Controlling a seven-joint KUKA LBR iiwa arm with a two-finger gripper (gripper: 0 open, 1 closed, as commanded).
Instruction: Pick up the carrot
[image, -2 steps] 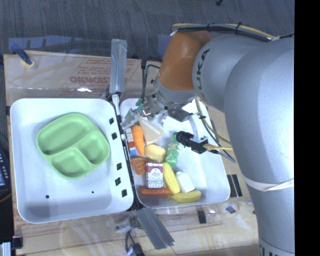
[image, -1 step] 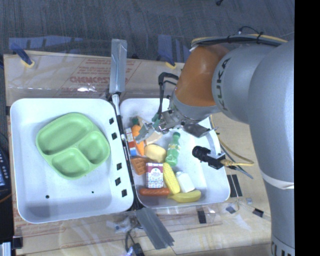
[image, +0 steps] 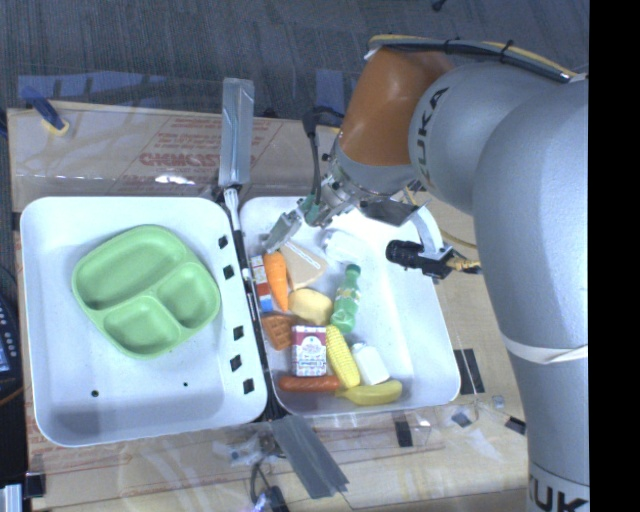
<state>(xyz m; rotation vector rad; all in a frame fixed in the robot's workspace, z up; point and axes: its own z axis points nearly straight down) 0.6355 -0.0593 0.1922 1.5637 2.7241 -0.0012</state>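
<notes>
Two shallow white bins are sitting side by side on a bench, seen from above at a slant. The left bin is holding a pale green divided plate in the left middle of the frame. The right bin, at the centre, is crowded with toy food. The carrot is lying along that bin's left wall, orange and slim, running up and down the picture. Just right of it are lying a tan wedge and a yellow lump, with a green bottle beyond them. Lower down are resting a red and white carton, a corn cob, a sausage and a banana. The large grey arm is reaching in from the right. Its gripper is hanging just above the carrot's upper end, fingers slightly apart, nothing between them.
</notes>
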